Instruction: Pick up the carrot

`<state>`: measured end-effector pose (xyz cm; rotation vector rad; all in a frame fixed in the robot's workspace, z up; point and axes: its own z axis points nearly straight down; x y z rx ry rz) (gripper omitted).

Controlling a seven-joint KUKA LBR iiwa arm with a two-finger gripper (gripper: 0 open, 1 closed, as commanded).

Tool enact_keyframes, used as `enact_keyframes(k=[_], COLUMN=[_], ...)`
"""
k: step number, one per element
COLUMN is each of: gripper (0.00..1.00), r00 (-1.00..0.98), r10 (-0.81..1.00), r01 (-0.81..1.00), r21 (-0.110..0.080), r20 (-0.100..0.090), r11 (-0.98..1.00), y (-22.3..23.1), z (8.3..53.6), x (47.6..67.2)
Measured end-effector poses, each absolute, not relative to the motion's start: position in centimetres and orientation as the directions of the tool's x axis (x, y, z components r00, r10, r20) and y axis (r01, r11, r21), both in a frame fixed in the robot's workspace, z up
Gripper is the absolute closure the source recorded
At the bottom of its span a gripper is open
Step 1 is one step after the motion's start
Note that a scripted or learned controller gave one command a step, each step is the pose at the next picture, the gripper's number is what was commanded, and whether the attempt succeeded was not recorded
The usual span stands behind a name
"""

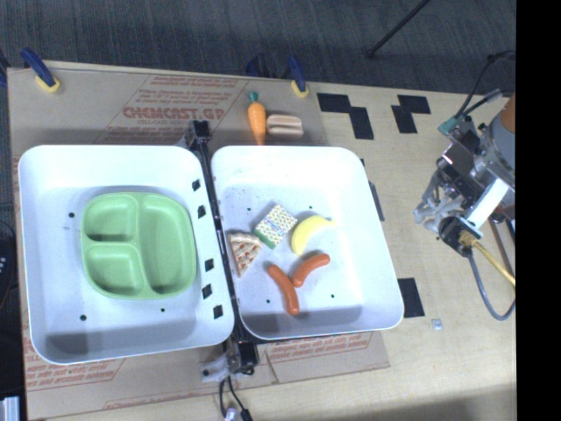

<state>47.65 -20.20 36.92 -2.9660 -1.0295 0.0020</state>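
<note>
While the gripper (443, 210) blurs, the carrot (256, 119) lies outside the bins

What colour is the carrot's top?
Green, above the orange carrot body, seen in the camera view.

The carrot (256, 121) is orange with a green top. The divided plate (138, 245) is pale green, both bins (53, 169) white. The banana (307, 231) is yellow, the two sausages (296, 281) orange-red, the block (276, 225) chequered yellow, blue and white.
</note>
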Motion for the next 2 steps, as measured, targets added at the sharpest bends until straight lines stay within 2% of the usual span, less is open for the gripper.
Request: enact_keyframes(k=[1, 2], gripper=[1.0, 1.0], r00=[0.945, 0.976], r10=[0.326, 0.216], r01=[0.326, 0.216], r21=[-0.006, -0.002], r20=[-0.004, -0.002], r11=[-0.945, -0.976], y=[-16.8, -19.0], z=[28.3, 37.9], x=[47.6, 47.7])
